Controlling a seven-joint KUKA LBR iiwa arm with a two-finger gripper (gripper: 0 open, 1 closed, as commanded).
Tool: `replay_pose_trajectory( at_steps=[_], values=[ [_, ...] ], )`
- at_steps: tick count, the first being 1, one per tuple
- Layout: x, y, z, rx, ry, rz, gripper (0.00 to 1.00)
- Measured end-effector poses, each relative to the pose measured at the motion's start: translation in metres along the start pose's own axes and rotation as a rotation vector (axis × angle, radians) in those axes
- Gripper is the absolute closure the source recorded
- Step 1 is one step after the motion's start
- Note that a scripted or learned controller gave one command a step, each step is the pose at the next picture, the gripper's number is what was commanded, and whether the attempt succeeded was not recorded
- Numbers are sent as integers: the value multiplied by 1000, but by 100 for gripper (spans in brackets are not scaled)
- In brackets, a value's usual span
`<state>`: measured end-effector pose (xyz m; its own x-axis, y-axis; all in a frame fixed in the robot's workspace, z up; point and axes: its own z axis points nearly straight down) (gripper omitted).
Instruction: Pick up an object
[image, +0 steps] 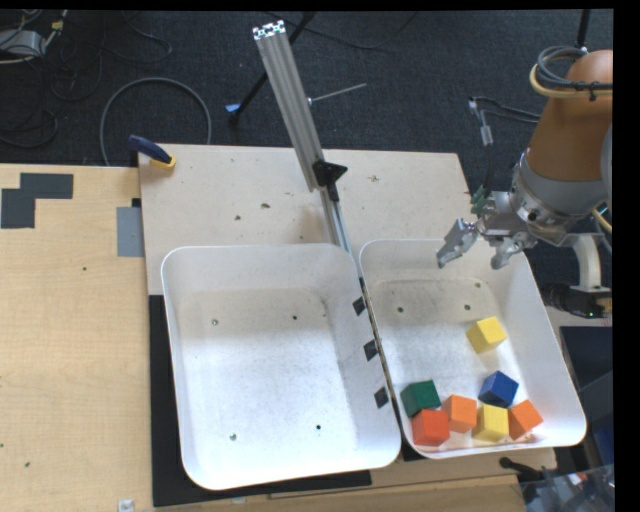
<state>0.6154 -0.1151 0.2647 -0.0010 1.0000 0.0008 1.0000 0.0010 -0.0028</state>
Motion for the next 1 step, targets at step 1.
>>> replay_pose_trajectory(
  at_steps=[1],
  values=[
    [-53,5,29,4,-2,5,0]
  ],
)
